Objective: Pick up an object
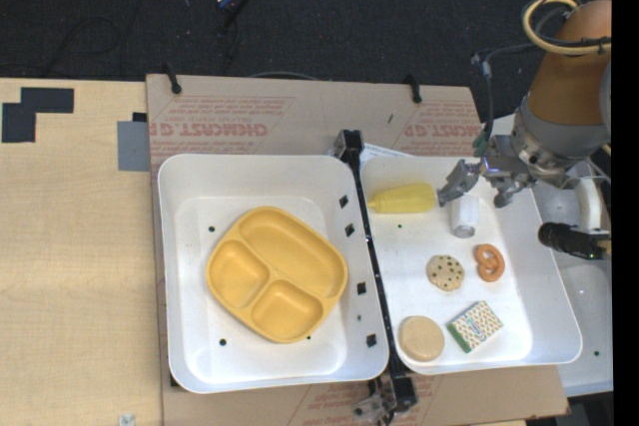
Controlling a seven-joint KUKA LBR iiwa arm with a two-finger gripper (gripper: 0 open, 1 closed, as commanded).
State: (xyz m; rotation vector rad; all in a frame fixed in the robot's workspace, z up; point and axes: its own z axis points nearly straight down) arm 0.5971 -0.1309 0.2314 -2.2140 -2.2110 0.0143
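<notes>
Five small items crowding the right bin [559,314] beneath the open, empty-fingered end effector [481,186], yellow bottle [401,200] alongside.

Your arm [564,90] comes in from three o'clock, near the upper right of the view, its orange band sitting above a grey wrist. The wrist points down and toward nine o'clock. Your gripper [482,182] hangs below it, its two fingers [458,183] spread apart, one reaching toward nine o'clock, the other toward four o'clock. You can see nothing held between them.
</notes>
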